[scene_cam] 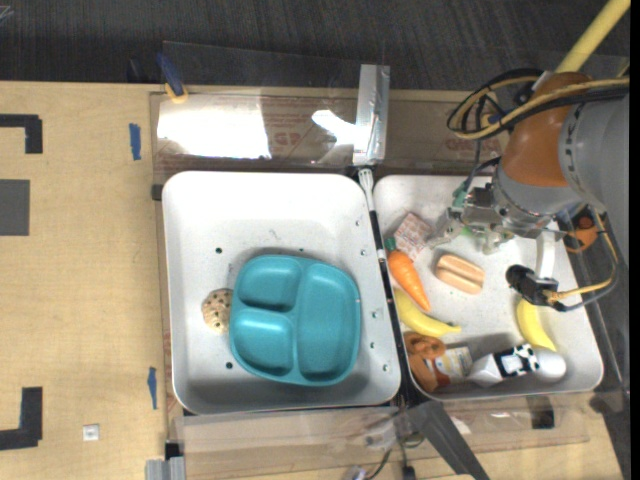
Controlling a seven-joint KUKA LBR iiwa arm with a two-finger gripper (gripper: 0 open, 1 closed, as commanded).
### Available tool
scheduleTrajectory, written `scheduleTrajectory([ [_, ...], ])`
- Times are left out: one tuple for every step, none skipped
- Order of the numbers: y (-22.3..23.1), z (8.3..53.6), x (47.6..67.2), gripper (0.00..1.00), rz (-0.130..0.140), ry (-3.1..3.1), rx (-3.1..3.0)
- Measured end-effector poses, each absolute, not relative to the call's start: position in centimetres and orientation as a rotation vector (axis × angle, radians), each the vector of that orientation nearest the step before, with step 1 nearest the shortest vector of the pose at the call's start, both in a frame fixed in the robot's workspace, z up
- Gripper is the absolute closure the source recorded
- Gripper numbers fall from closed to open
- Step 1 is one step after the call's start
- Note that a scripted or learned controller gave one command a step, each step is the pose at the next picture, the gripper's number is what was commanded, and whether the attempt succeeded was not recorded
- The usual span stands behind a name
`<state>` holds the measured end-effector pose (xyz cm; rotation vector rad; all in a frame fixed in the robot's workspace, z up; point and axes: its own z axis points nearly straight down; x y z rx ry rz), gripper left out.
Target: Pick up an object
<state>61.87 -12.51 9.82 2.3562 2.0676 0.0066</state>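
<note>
While the gripper (pixel 478 230) hangs low over the right bin (pixel 585 368) (whether it grips anything I cannot tell), a pale pink hot dog (pixel 459 273) lies just below it. Nearby lie a carrot (pixel 408 278), two bananas (pixel 425 317), and a bottle (pixel 515 364). A teal plate (pixel 296 318) sits in the left bin (pixel 200 208).

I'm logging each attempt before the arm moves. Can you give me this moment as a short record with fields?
left bin: white shallow bin holding a teal divided plastic plate and a speckled cookie at the plate's left edge
right bin: white shallow bin holding an orange carrot, a hot dog in a bun, two yellow bananas and a white bottle lying flat
arm: grey and orange, over the right bin
gripper: above the hot dog, holding nothing visible
</note>
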Motion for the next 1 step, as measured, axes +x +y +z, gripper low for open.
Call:
scheduleTrajectory([
  [-14.41, 8.64, 59.36, 0.00, 0.001, 2.109, 2.327],
])
